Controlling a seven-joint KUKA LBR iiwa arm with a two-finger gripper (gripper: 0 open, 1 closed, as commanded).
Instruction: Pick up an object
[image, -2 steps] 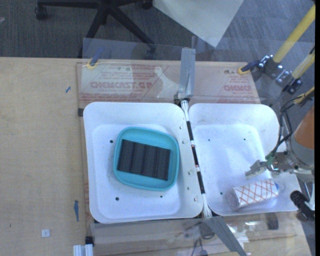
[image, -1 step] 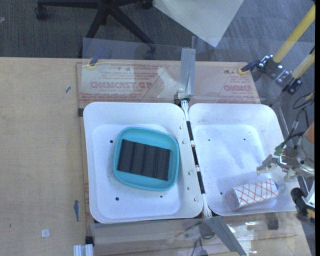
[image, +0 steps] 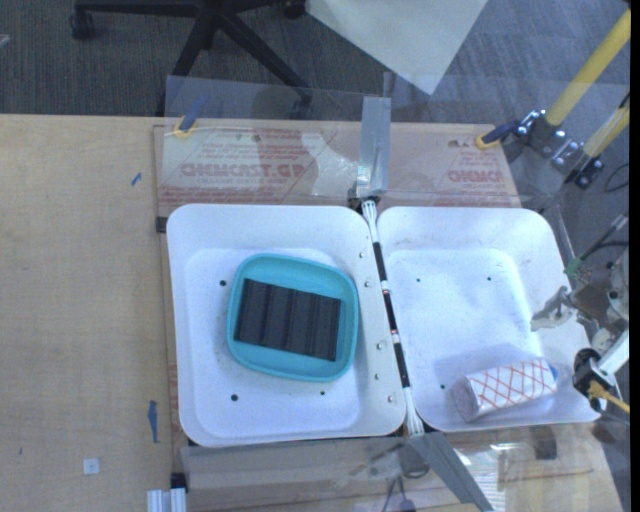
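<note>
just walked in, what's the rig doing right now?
Pick attempt, nothing grabbed yet. The gripper sits at the far right edge of the right bin, not holding anything. The nearest object is a white cylinder with a red lattice pattern, lying on its side in that bin's near right corner, just below the gripper. The left bin holds a teal tray with dark ribbed insert, untouched, lying flat near the middle.

At the right edge the gripper (image: 585, 325) appears as a cluster of pale grey metal parts with a small silvery pointed piece jutting left; beneath it sit a white rounded part, black pieces, thin dark cables and a short yellow tip
</note>
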